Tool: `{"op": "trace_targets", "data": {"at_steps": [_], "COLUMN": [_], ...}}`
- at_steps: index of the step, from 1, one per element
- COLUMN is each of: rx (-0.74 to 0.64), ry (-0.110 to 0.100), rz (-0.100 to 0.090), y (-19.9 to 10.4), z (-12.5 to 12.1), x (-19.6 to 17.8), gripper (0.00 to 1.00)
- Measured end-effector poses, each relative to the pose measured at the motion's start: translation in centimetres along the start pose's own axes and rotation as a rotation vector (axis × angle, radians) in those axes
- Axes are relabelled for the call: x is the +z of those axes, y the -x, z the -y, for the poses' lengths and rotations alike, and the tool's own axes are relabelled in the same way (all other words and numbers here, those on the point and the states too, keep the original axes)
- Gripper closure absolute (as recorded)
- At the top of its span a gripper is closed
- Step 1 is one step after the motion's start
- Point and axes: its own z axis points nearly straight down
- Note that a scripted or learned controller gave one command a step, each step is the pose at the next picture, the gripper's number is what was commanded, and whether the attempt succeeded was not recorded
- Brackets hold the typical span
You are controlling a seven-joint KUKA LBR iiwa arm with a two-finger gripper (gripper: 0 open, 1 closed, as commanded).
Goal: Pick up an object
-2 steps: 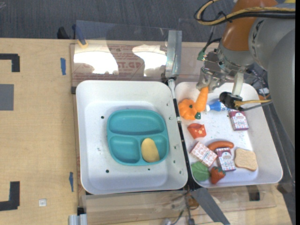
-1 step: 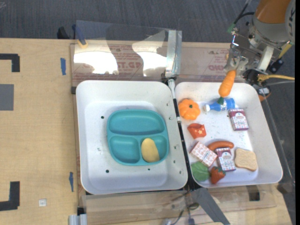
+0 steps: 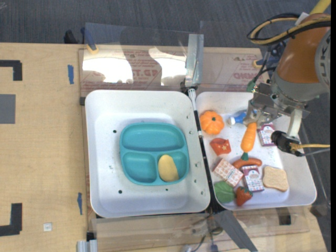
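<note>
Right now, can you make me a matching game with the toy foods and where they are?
Things:
1. yellow potato
2. orange pumpkin
3. bread slice
4. carrot

Places:
A. right bin, near its front right corner
B. in the teal tray, left bin
C. just below the tool
D. right bin, close to the divider, toward the back

Pairs: 1-B, 2-D, 3-A, 4-C

The tool hangs over the right bin.
</note>
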Motion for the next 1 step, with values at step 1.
{"op": "trace_targets", "data": {"at_steps": [1], "rx": [-0.024], "ry": [0.000], "rz": [0.000], "y": [-1.20], "z": [0.28], "x": [3.65], "gripper": [1.00]}}
